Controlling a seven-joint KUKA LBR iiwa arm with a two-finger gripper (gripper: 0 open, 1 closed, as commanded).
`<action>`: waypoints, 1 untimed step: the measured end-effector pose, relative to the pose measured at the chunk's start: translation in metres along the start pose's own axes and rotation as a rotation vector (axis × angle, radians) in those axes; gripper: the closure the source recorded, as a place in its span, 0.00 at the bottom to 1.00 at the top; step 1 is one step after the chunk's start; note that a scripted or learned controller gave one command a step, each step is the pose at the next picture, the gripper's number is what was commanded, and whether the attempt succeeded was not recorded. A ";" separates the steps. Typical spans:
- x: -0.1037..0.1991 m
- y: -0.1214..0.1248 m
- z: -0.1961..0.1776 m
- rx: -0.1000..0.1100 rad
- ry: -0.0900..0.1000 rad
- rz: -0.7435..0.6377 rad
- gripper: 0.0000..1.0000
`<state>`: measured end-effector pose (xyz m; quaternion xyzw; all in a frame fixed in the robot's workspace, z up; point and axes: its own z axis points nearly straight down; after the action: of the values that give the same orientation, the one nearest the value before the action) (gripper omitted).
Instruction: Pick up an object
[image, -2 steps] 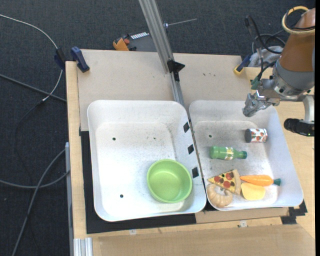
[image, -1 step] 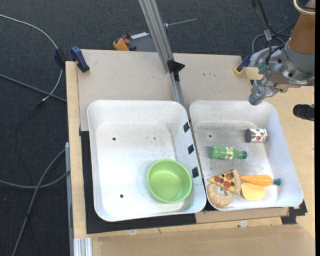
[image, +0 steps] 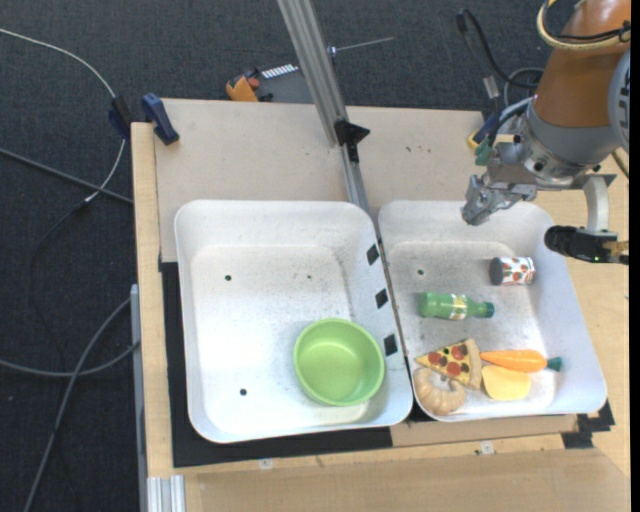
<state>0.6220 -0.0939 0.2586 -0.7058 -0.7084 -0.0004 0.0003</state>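
Up at the far rim of the right bin (image: 560, 300) the gripper (image: 483, 206) hangs with nothing in it; how wide it stands I cannot tell. Likely it is lining up a drop, since the can (image: 512, 270), bottle (image: 455, 306), carrot (image: 516, 360) and pizza slice (image: 452, 360) lie below it.

Blue clamp (image: 158, 116) on bench (image: 250, 150) corner.
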 end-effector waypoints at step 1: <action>0.043 -0.022 -0.001 -0.001 0.000 0.000 1.00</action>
<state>0.5996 -0.0507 0.2599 -0.7059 -0.7083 -0.0008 -0.0001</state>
